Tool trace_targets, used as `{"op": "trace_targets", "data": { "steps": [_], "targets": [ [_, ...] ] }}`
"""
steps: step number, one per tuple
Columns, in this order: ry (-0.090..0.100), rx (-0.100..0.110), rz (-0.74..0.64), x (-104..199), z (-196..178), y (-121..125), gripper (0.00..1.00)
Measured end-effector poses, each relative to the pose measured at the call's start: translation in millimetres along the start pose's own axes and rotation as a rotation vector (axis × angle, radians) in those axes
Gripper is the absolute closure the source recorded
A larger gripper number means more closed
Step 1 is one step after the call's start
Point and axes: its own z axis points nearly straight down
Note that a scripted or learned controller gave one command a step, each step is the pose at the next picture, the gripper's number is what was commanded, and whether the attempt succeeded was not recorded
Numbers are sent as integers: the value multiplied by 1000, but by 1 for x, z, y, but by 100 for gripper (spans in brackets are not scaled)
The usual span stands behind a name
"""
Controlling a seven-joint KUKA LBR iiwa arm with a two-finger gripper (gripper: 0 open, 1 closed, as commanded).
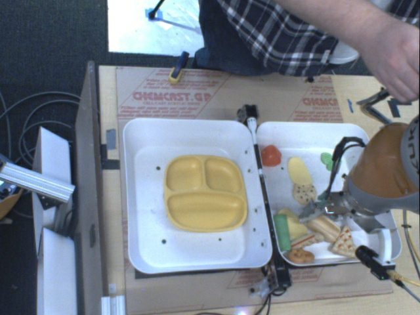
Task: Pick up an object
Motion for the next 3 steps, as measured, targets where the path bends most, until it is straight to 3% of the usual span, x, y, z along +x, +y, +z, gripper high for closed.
{"op": "trace_targets", "data": {
  "steps": [1,2,3],
  "targets": [
    [1,-1,-12,37,3,77,0],
    [4,19,-14,44,5,147,0],
    [0,4,-7,52,4,182,0]
  ]
}}
